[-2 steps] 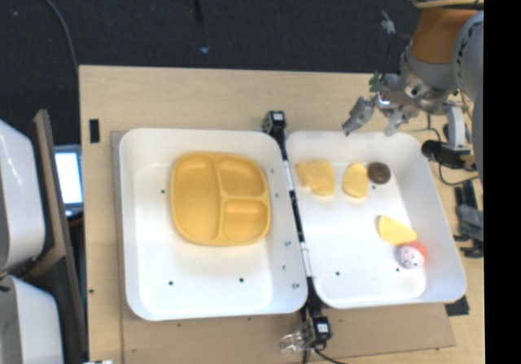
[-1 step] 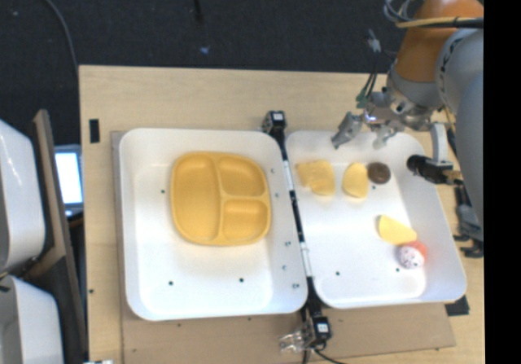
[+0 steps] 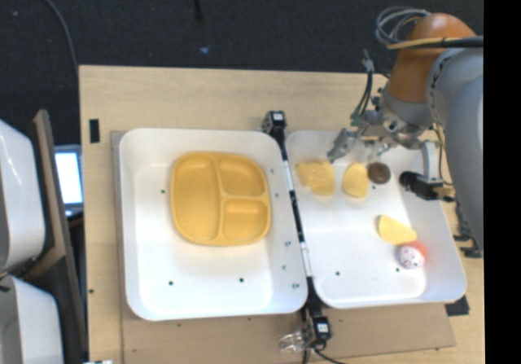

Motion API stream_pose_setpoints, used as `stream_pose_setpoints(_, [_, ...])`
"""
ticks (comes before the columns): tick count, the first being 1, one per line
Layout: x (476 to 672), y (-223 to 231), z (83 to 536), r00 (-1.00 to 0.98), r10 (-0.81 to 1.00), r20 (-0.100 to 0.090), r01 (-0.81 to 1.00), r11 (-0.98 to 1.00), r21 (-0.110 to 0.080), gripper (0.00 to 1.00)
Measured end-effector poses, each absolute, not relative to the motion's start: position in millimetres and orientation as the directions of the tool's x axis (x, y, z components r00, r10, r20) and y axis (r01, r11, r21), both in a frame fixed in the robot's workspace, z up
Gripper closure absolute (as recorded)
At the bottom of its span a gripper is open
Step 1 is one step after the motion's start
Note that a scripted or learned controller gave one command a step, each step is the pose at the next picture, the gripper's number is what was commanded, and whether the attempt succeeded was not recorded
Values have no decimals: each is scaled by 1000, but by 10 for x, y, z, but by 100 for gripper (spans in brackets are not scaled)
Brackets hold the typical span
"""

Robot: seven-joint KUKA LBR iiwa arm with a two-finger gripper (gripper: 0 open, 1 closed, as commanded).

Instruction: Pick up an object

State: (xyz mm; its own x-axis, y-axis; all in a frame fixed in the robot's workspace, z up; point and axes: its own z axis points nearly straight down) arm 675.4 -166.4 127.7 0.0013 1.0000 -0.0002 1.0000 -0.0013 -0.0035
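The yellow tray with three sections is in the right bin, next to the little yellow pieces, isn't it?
Not quite. The camera view shows the yellow tray with three sections lying in the left bin, by itself. The little yellow pieces are in the right bin, near the gripper.

Divided plate (image 3: 220, 197) in left bin (image 3: 138, 273), five small objects (image 3: 317, 177) in right bin (image 3: 358, 281)
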Motion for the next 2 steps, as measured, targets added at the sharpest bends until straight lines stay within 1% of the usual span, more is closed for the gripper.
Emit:
stream_pose_setpoints(1, [6749, -1669, 995, 0, 1000, 0, 1000, 0, -1, 0])
stream_pose_setpoints(2, [6759, -1676, 1122, 1, 1000, -1, 1000, -1, 2, 100])
